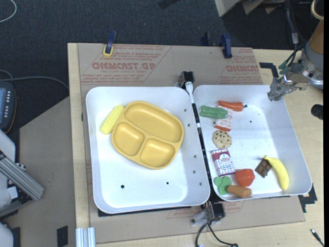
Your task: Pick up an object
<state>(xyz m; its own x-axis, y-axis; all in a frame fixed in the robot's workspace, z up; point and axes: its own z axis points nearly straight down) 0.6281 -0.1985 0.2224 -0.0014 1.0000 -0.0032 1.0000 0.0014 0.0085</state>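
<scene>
Here the tool [278, 92], grip unreadable, hovers over the right bin's [288, 133] far corner, well apart from the banana [279, 172].

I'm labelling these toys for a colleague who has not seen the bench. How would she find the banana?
Look in the right bin, near its front right corner. The banana is the curved yellow piece there, beside a small brown block.

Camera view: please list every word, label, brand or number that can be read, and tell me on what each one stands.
"CHEMCAST GP": red print on the brown board behind the left bin.
"CHEMCAS...": the same red print on the board behind the right bin, partly cut off by the bin's rim.
Small red and white carton in the right bin: it has print, too small to read.
Cookie, banana, yellow tray: no text.
</scene>
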